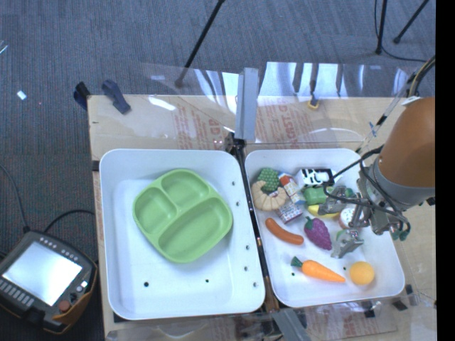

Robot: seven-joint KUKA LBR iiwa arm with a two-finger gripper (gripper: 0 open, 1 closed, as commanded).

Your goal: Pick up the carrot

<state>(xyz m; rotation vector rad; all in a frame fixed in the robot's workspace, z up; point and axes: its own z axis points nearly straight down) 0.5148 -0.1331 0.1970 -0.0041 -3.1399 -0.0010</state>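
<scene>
We see the orange toy carrot with green top point(318, 270) lying near the front of the right-hand shallow white bin point(384, 290), between a red toy sausage point(284, 231) and a round orange ball point(362, 273). The metal two-finger gripper point(346, 244) hangs just above and to the carrot's right, beside a purple grape bunch point(318, 233); we cannot tell how its fingers are set. A green divided plastic plate point(183, 214) sits in the left-hand white bin point(124, 290) on the bench point(142, 126).
</scene>
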